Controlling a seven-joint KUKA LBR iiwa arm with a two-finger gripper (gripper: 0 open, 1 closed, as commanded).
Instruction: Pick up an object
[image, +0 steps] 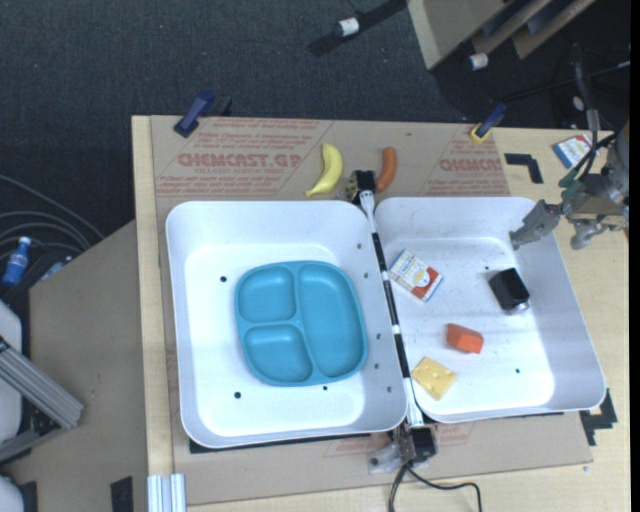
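- Reading the bench (290, 150) first: red print along its far strip says "CHEMCAST G.P", and the same word repeats, partly cut off, further right.
- The small white and red packet (415, 275) in the right bin (570, 345) carries printing I can't make out.
- My gripper (560, 228) hangs over the far right corner of the right bin, fingers (528, 227) spread apart, one over the bin's far wall and the other out past its right rim.
- Nothing sits between my fingers and they touch none of the objects.
- A black block (509, 289) lies in the right bin, nearest to my gripper, just on its near side.
- An orange block (464, 339) lies nearer the middle, and a yellow wedge (433, 378) by the near left corner.
- The left bin (200, 250) holds a blue divided plate (299, 322) lying flat.
- A banana (326, 170) and an orange sausage-shaped piece (386, 168) rest on the bench beyond the bins, near where they meet.
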